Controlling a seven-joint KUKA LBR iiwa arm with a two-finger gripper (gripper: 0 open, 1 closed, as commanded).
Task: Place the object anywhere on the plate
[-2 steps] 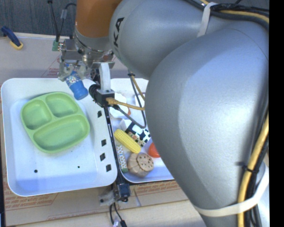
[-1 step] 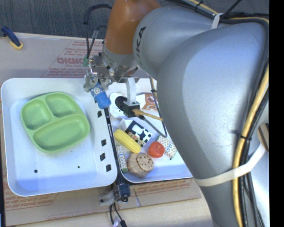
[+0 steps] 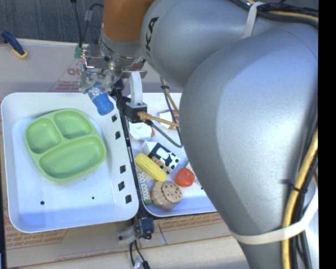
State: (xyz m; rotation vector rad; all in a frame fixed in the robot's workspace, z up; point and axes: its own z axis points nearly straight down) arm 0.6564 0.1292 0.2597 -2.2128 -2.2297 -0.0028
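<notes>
Over the bins' divider, gripper (image 3: 102, 94) downward.

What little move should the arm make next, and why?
Probably a short shift toward the green plate, then let go. The gripper seems to carry a small blue object above the left bin's far right corner, just beyond the plate's rim, not yet over it.

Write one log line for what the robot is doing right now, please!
end effector: above the left bin's back right corner, small blue object at its tip | green plate: nothing on it | right bin: corn, tomato, cookie
</notes>
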